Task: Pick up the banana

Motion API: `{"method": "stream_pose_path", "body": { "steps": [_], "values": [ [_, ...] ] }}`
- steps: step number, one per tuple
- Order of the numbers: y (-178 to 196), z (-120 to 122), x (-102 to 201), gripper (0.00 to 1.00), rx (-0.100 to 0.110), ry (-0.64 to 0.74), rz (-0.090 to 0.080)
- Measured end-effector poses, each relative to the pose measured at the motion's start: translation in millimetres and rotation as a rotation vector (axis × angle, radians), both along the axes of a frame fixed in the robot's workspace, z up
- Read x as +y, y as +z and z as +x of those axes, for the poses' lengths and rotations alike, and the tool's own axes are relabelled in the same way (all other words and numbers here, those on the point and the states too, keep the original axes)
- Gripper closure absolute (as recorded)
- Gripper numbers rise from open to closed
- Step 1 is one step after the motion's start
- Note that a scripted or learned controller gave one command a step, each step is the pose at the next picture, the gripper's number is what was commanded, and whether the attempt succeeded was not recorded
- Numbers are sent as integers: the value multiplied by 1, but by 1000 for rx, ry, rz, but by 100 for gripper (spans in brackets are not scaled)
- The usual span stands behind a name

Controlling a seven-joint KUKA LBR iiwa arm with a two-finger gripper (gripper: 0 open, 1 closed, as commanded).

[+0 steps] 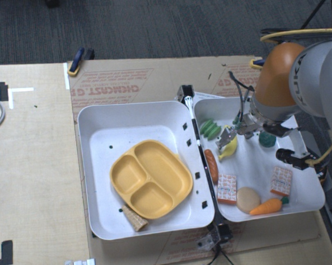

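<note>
Gripper sat over banana in right bin.
You couldn't tell finger state; hot dog & green veg were close, so grab could've slipped or snagged them.

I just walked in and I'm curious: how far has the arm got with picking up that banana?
Done: the arm has reached into the right bin, and its gripper sits right at the banana. In hand: closing in on the fruit; whether it has a grip I cannot tell. Left: lifting it, since the banana looks to be lying low in the bin near the sausage and green vegetable.
</note>
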State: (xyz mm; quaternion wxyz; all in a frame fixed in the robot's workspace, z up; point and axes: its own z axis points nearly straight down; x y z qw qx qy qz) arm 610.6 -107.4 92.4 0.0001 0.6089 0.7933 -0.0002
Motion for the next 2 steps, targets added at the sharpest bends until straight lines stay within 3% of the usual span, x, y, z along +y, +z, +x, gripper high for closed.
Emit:
{"method": "stream_pose_path", "body": {
  "steps": [1,2],
  "values": [
    [11,1,0,100,-3,-2,-1],
    [100,-41,63,100,-1,-304,0]
  ]
}}
